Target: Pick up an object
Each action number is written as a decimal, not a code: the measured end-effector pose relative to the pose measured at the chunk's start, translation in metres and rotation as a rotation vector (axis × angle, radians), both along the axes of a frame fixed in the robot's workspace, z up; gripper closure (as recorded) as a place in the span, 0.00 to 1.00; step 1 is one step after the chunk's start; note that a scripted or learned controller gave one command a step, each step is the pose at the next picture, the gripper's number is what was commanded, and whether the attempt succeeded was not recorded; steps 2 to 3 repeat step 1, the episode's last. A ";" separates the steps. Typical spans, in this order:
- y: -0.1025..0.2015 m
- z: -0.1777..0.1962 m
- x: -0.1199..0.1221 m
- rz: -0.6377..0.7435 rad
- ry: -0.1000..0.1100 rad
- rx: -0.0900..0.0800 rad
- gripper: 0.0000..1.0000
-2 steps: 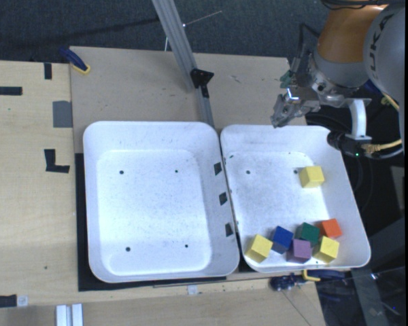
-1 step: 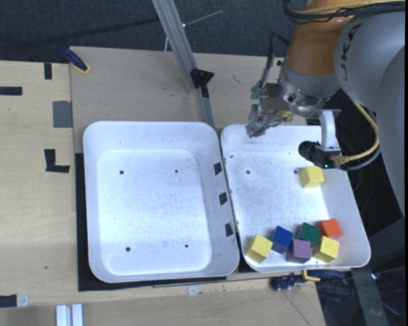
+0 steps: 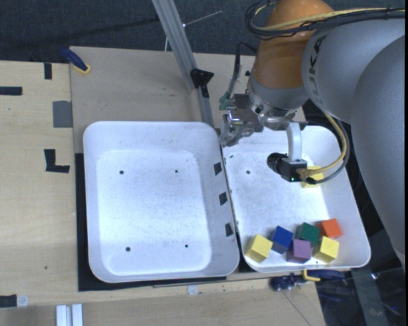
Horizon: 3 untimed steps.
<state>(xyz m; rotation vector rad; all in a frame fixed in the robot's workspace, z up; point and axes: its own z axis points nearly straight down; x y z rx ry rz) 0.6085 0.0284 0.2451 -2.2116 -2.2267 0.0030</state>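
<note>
The gripper [image 3: 232,133] hangs around 12 o'clock of the right bin [image 3: 258,202], can't tell its grip, while the blocks [image 3: 296,242] sit bunched at 6 o'clock, probably slid there.

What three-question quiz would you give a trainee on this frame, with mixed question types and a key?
1. True or false: the blocks lie in the left bin.
2. Multiple choice: where in the right bin do the blocks sit? A) far edge B) near edge C) centre
3. Fill in: the gripper hangs over the bin's ___ corner, near the divide between the bins.

Key
1. False. The yellow block, blue block, purple block, green block, orange block and second yellow block all lie in the right bin.
2. B
3. far left; nothing shows between its fingers.
</note>
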 end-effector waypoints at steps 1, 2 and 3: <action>0.062 0.000 -0.006 0.002 -0.002 0.001 1.00; 0.062 0.000 -0.006 0.002 -0.002 0.001 1.00; 0.062 0.000 -0.006 0.002 -0.002 0.001 1.00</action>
